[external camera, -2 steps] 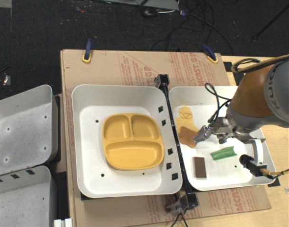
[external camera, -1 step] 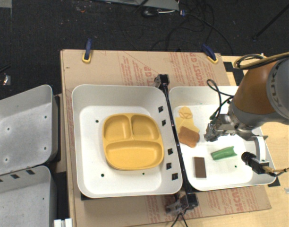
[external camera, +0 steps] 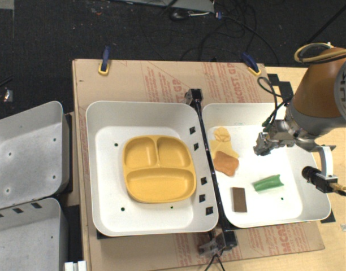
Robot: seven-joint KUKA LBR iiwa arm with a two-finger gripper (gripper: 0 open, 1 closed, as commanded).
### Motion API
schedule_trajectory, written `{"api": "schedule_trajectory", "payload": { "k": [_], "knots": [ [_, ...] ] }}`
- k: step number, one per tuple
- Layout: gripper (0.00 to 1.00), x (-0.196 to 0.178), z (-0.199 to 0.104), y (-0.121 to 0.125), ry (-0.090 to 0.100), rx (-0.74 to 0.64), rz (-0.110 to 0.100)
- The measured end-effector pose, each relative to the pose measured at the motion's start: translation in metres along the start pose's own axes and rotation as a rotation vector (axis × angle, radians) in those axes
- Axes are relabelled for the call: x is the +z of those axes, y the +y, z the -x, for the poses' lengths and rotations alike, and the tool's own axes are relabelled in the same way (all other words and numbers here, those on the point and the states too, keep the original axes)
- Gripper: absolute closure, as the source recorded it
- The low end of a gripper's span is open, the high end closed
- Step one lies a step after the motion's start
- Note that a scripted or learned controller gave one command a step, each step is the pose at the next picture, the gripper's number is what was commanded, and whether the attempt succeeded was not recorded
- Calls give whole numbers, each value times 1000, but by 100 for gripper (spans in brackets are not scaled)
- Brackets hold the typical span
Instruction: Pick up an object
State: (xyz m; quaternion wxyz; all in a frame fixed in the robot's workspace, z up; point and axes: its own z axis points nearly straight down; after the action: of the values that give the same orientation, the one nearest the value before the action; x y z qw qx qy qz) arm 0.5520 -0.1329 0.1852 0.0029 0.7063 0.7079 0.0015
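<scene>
The right bin [external camera: 286, 208] holds a pale yellow piece [external camera: 222, 141], an orange-brown block [external camera: 226, 164], a small dark brown block [external camera: 238, 199] and a green piece [external camera: 267, 183]. My gripper [external camera: 263, 146] hangs over the right bin's middle, above and slightly left of the green piece, to the right of the orange-brown block. Nothing shows between it and the bin floor. The arm's orange band and grey wrist [external camera: 320, 95] come in from the right.
The left bin [external camera: 105, 151] holds a yellow divided tray [external camera: 159, 168]. A black divider [external camera: 206, 162] runs between the bins. Both stand on a cardboard sheet [external camera: 150, 78]. Grey metal panels [external camera: 26, 151] lie at the far left.
</scene>
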Motion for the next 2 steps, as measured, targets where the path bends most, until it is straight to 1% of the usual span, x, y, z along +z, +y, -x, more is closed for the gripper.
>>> {"api": "schedule_trajectory", "payload": {
  "k": [1, 2],
  "knots": [
    [100, -51, 4, -8, 0, 1, -1],
    [100, -104, 4, -6, 0, -1, 0]
  ]
}}
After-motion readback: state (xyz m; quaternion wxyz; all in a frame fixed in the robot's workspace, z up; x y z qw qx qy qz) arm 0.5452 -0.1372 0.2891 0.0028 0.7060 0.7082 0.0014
